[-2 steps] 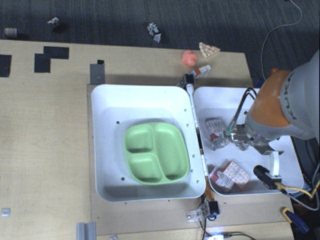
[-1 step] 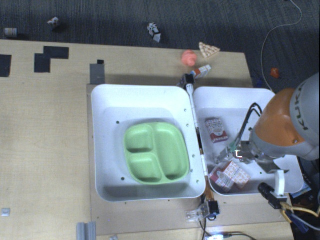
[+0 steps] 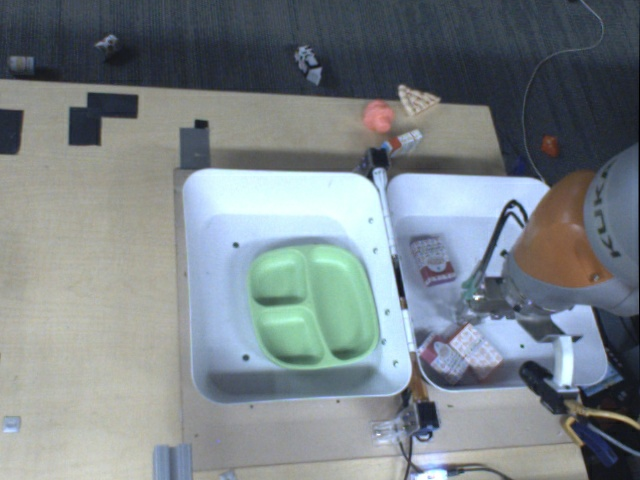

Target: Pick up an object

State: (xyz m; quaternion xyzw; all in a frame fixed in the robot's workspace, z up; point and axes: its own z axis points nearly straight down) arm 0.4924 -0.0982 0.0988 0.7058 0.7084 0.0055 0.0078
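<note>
Two shallow white bins sit side by side on the pale wooden bench. The left bin (image 3: 205,268) holds one thing, a light green tray (image 3: 312,305) with three compartments, lying flat near the middle and a little toward the near wall. The right bin (image 3: 450,196) holds three small items that I can count: a red and white packet (image 3: 432,259) lying alone toward the far part of the floor, and two red and white patterned packets near the front wall, one boxy (image 3: 474,349) and one darker and rounder (image 3: 443,359), touching each other. The grey arm with its orange band (image 3: 563,238) reaches in from the right, over the right bin's right side. The gripper (image 3: 472,305) hangs low, just above and beside the boxy packet, well apart from the lone packet farther back. Its tip is too small and blurred to judge, and nothing can be made out between its ends. Beyond the bins, on the far edge of the bench, lie one pink ball (image 3: 378,116), one triangular pizza-slice toy (image 3: 418,99) just right of it, and one small tube (image 3: 403,144) close to the bins' far corners.
</note>
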